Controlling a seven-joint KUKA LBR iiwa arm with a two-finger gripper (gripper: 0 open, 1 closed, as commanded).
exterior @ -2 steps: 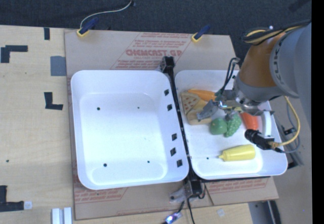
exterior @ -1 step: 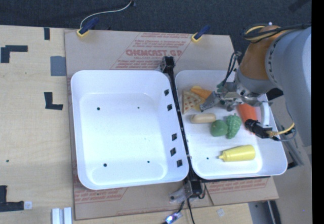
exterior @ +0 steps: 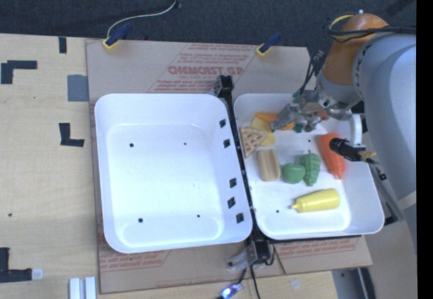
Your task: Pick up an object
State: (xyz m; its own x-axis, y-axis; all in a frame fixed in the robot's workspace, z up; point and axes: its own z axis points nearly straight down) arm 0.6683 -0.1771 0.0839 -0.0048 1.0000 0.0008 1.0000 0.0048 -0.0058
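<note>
Toy food lies scattered in the right bin (exterior: 365, 226), all plastic-looking and smooth: a yellow mustard bottle (exterior: 316, 201) on its side near the front, two knobbly green vegetable pieces (exterior: 302, 169) touching each other mid-bin, a tan bread roll (exterior: 268, 164) lying lengthwise beside them, a waffle-patterned wedge (exterior: 253, 139) against the left wall, a yellow cheese-like piece (exterior: 264, 123) behind it, and an orange carrot (exterior: 332, 155) toward the right wall. An orange piece at the back of the bin is partly covered by the gripper (exterior: 298, 116), so its shape is hard to make out. The carrot is crossed by a black fitting on the arm (exterior: 379, 81), whose grey body is cut off at the right of the view. The gripper hangs low over the back of the right bin, just above the cheese-like piece and the hidden orange one; its metal parts blur together and whether it is parted or closed cannot be told. The left bin (exterior: 162, 169) is a shallow white tray with rounded corners, standing on cardboard (exterior: 196, 71).
</note>
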